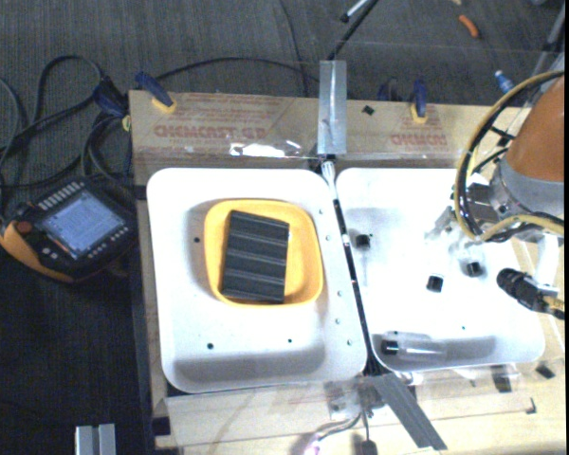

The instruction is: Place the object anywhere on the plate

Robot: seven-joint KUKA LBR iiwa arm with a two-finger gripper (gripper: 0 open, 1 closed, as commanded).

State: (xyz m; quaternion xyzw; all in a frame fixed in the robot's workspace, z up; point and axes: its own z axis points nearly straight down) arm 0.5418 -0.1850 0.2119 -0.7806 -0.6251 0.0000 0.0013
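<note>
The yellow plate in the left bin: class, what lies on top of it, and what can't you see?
A dark ribbed rectangular block lies on the yellow plate, slightly tilted. The plate's rim shows all around; its middle is hidden beneath the block.

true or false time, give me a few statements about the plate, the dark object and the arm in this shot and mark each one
1. The yellow plate sits in the left bin. True.
2. The dark ridged object lies on the bench outside both bins. False: it rests on the plate.
3. The arm is over the right bin. True.
4. The arm is touching the object. False: it is well apart, on the other side.
5. The handheld controller lies inside the right bin. False: it lies on the floor left of the bench.
</note>
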